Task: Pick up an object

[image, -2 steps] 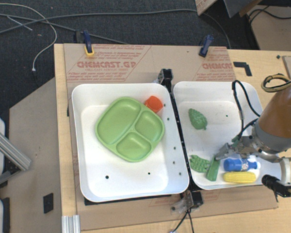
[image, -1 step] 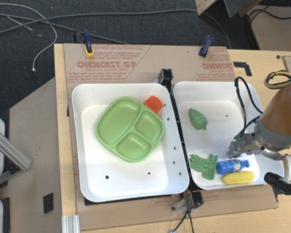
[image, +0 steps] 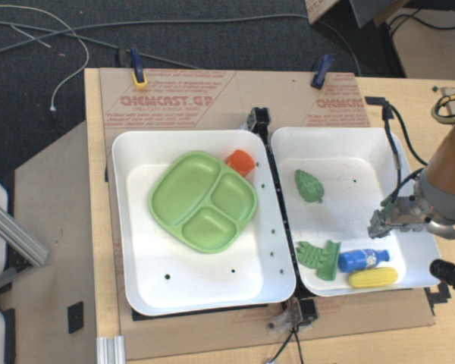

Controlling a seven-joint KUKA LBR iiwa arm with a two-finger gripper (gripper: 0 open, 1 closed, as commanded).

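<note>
The right bin (image: 341, 139) holds several small objects. A dark green leafy piece (image: 309, 186) lies near its back left. Along the front wall sit a green flat toy (image: 319, 257), a blue bottle (image: 362, 260) and a yellow corn cob (image: 374, 277). My gripper (image: 385, 221) hangs over the right side of this bin, above and to the right of the blue bottle, with nothing seen in it. In the left bin (image: 136, 264) a green divided plate (image: 204, 201) lies tilted, with a small orange object (image: 241, 161) at its back right corner.
The two bins meet at a black centre seam (image: 277, 203). A black cable (image: 394, 146) runs along the right bin's right wall toward the arm. Blue clamps (image: 139, 68) hold the cardboard sheet at the back.
</note>
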